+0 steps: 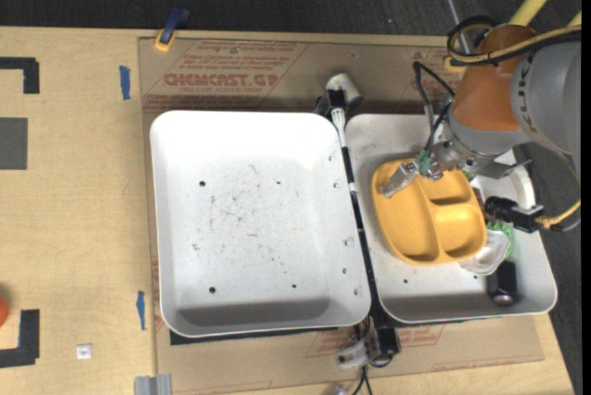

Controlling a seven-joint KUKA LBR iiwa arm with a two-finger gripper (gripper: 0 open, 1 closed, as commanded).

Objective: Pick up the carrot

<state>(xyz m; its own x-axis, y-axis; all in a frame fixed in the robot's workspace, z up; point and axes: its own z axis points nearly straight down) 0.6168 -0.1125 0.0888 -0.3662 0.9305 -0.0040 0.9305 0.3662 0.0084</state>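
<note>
My gripper [399, 180] hangs low in the right bin [536, 296], over the upper left rim of a yellow divided plate [434, 222]. The grey arm with its orange band [485, 98] reaches in from the upper right and covers the bin's far right part. A small green piece [500, 220] pokes out at the plate's right edge, under the wrist cables. I cannot tell whether it belongs to the carrot.
A clear cup [487, 255] and a dark object [503, 282] lie in the right bin's near right corner. The left bin [249, 218] stands beside it, with a black cable [353, 199] along the shared rim. A red-orange thing [3, 312] sits at the bench's far left edge.
</note>
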